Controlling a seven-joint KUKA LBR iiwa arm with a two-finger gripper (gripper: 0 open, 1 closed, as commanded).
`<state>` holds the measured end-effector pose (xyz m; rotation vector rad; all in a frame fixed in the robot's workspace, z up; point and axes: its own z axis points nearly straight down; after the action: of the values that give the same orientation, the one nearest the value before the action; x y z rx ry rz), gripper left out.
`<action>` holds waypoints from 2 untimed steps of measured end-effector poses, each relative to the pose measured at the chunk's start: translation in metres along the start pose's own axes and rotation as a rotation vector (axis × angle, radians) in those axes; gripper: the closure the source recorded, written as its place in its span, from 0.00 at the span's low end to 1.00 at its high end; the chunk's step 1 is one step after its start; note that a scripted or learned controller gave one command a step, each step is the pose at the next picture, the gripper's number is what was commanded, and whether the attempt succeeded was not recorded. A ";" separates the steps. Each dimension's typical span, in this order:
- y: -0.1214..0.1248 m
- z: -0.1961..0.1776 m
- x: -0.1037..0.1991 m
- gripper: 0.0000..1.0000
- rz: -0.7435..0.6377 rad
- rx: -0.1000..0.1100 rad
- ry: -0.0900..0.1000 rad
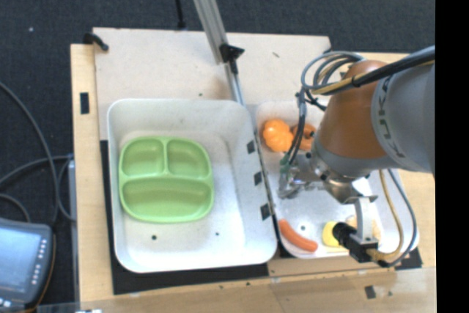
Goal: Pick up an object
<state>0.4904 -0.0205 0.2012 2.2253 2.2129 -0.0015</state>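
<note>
Looming over the right bin (pixel 293 249), my wrist and orange band (pixel 352 121) block the gripper (pixel 292 183); its state I cannot tell. Below it lies a red-orange sausage shape (pixel 298 237), just beside a yellow piece (pixel 335 232), half hidden. Up by the bin's far edge sits an orange ball (pixel 276 135). Left bin (pixel 242 231) holds a green divided plate (pixel 166 179).

Two white bins (pixel 242 157), one green divided plate (pixel 166 179), one orange ball (pixel 276 135), one sausage-shaped toy (pixel 298 237).
</note>
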 end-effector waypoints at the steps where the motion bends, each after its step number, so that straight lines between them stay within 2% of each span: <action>1: -0.001 0.000 0.095 1.00 -0.016 0.001 0.006; 2: 0.000 0.000 0.034 1.00 0.000 0.000 0.000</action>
<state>0.4906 0.0131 0.2012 2.2252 2.2134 -0.0011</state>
